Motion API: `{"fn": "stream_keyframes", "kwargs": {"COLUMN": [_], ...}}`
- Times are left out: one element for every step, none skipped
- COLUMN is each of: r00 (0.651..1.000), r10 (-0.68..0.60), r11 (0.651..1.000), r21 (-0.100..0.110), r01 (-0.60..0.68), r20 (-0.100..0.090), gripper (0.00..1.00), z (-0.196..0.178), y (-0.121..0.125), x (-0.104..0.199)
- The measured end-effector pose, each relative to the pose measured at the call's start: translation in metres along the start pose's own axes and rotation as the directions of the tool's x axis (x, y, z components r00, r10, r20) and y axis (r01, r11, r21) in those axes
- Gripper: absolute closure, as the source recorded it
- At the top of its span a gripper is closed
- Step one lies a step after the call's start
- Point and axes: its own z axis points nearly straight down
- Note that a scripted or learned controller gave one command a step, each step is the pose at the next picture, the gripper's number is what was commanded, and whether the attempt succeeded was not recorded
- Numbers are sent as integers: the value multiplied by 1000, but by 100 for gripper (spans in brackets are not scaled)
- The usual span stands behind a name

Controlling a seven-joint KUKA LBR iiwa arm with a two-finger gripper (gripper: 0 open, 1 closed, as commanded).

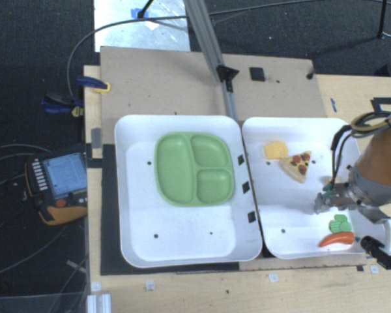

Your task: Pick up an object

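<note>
Arm [378,168], grey with the orange band, came in from the 3 o'clock edge, wrist over the right-hand shallow white plastic bin [293,240]. Two-finger gripper [326,203] sat low in that bin, toward its 4 o'clock side. Nothing visible in the gripper. Jaw state: can't tell, tips too small and blurred at this angle.

Candidate objects, all in the right bin:
- Toy carrot, orange-red body with a green leafy top [337,233]. Lay flat at the bin's 5 o'clock corner, just beside the gripper on its 5 o'clock side, apart from it. Body ran roughly 9-to-3, greens bunched at 12 o'clock of the body. Glossy, looked like plastic.
- Toy pizza slice, tan wedge with red and dark topping spots [298,164]. Sat at about 1 o'clock in the bin, point aimed toward 4 o'clock.
- Small yellow square block, cheese-like [275,150]. Just beside the pizza slice at its 10 o'clock; can't tell if touching.

Left-hand shallow white plastic bin [182,240] held a pale green divided plastic plate with three compartments [194,168], in the bin's 12 o'clock half, lying flat.

Both bins sat side by side on a brown cardboard-covered bench [169,77]. Blue-screened handheld controller [58,181] lay on the floor at 9 o'clock, well apart from the bins.
</note>
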Motion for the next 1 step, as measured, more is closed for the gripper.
{"fn": "stream_keyframes", "kwargs": {"r00": [1000], "r10": [-4], "r11": [1000], "r21": [4], "r01": [4], "r20": [3], "gripper": [100], "z": [-51], "y": [7], "x": [9]}}
